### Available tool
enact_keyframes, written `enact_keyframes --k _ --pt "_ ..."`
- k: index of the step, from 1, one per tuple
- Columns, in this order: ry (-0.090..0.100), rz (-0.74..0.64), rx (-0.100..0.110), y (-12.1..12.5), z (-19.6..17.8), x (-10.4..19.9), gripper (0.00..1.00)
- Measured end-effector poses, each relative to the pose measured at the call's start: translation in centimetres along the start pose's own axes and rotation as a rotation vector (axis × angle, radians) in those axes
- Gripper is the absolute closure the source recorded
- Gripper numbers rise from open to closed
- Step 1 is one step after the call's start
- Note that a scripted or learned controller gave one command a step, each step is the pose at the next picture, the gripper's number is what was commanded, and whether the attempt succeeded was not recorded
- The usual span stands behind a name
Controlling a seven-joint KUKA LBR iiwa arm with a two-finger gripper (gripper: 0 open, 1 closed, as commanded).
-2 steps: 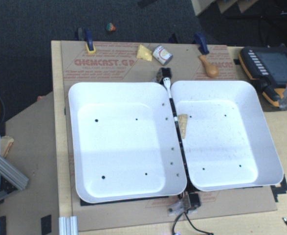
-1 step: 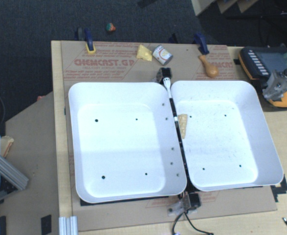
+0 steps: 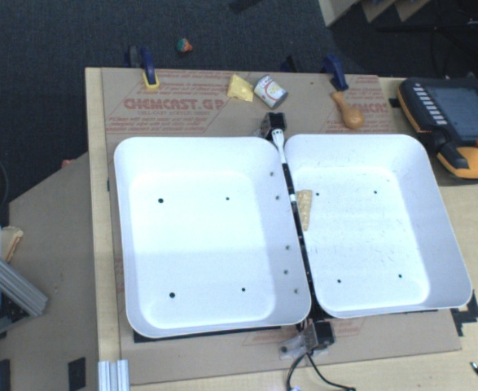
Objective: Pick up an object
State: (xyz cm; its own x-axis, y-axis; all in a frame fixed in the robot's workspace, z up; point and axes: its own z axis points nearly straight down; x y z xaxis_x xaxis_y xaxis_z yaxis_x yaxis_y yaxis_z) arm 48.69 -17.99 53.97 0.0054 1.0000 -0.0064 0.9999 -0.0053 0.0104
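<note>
Where the two bins meet at frame centre, a pale tan, wedge-like object (image 3: 304, 208) lies against the right bin's (image 3: 401, 218) left wall; left bin (image 3: 198, 243) beside it.

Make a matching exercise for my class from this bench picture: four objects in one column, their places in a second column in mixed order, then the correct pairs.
Objects
1. tan wedge
2. yellow piece
3. wooden pear-shaped piece
4. yellow and black handheld controller

Places
A. bench's right edge, beside the right bin
B. board behind the left bin
C. inside the right bin, against its left wall
D. board behind the right bin

Pairs: 1-C, 2-B, 3-D, 4-A
</note>
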Motion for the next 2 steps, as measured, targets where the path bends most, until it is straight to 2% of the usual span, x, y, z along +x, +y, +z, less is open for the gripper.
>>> enact_keyframes --k 1,2 --pt "0.01 -0.008 0.022 2.7 13.2 2.5 1.0" --pt "0.006 -0.01 0.004 0.8 8.5 9.5 1.0"
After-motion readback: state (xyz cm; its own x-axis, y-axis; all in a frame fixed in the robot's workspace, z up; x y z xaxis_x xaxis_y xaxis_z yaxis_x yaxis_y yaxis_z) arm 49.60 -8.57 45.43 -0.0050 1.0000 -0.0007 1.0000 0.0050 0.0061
